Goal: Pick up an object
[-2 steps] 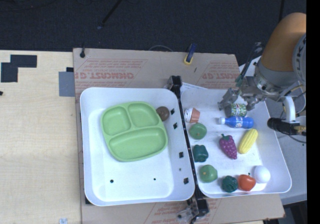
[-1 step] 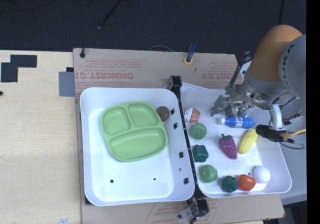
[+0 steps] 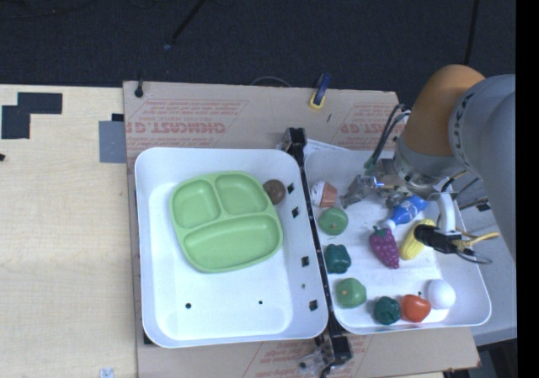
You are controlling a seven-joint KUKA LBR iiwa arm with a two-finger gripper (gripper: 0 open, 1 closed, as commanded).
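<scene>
Reaching over the right bin [image 3: 472, 317], our gripper [image 3: 368, 189] hangs near its far rim, beside the blue bottle [image 3: 406, 211].

We take the bottle as landmark: the purple grapes [image 3: 384, 247] and yellow corn [image 3: 415, 241] lie just nearer the camera from it, a green apple [image 3: 333, 220] sits left of it, and the white egg [image 3: 440, 293] and red tomato [image 3: 415, 307] rest well nearer the camera. We cannot tell how wide the jaws stand, nor see anything between them. The green divided plate [image 3: 226, 220] lies far left, in the left bin [image 3: 168, 317].

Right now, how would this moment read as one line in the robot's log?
gripper: over right bin, nothing seen held | below: purple grapes, green apple | left bin: green divided plate
</scene>
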